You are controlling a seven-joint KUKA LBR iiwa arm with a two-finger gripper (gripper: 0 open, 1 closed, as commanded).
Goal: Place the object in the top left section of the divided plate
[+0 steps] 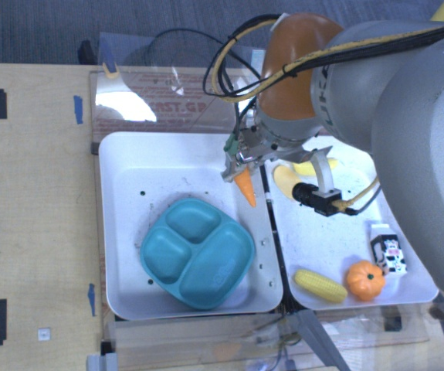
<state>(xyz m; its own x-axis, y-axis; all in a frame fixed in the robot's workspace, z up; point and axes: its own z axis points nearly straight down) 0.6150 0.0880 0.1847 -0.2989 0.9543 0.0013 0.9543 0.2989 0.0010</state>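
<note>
Where gripper [241, 167] ends, carrot [245, 188] below.

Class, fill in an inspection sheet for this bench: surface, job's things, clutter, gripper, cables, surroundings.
Surface: two white bins side by side on a wooden bench.
Job's things: teal divided plate in the left bin; carrot between the gripper's fingers, over the bins' shared edge.
Clutter: right bin holds a corn cob, orange, banana, small black-and-white toy.
Gripper: shut on the carrot.
Cables: black and yellow loops by the wrist.
Surroundings: blue-grey floor.
</note>
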